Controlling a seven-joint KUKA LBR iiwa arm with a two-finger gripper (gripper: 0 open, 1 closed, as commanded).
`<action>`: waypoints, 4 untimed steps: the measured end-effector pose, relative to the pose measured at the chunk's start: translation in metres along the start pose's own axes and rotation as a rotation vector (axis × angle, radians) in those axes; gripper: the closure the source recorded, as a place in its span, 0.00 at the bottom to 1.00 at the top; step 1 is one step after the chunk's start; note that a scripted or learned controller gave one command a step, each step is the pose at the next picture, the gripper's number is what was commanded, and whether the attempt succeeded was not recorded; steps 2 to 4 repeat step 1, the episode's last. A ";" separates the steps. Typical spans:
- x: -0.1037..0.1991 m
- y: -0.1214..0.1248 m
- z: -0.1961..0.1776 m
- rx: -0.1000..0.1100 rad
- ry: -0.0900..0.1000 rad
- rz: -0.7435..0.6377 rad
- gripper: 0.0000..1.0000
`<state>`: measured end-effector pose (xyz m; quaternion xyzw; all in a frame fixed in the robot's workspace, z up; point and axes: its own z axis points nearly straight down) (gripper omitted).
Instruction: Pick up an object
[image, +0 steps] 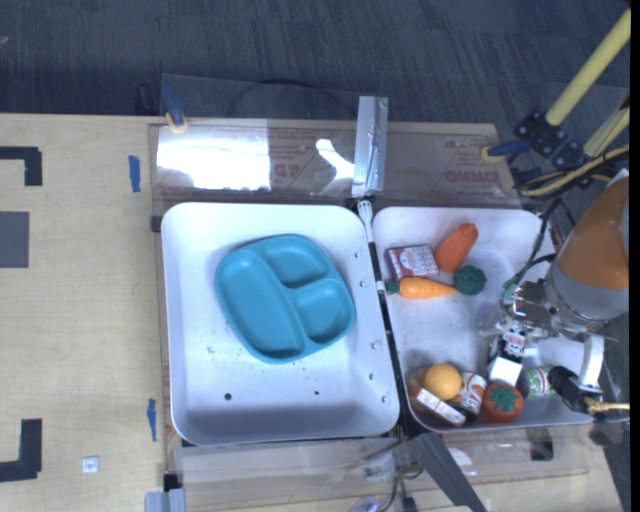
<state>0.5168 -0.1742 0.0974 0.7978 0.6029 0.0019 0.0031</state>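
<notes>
The right bin holds several toy foods. An orange sweet potato lies at the back beside a dark red box. Below them lie a carrot and a green broccoli piece. Along the front wall sit a yellow lemon, a small red-and-white packet, a little can and a red tomato with a green top. My gripper hangs low over the bin's right side, just above a small white block. Nothing visibly sits in its grasp.
The left bin carries a blue divided plate. The grey arm with its orange band covers the right bin's right edge. Yellow and black cables run behind it. A clear plastic sheet stands behind the bins.
</notes>
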 end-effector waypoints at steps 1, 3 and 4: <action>0.092 -0.061 -0.089 0.005 0.003 0.052 1.00; 0.092 -0.061 -0.089 0.005 0.003 0.052 1.00; 0.092 -0.061 -0.089 0.005 0.003 0.052 1.00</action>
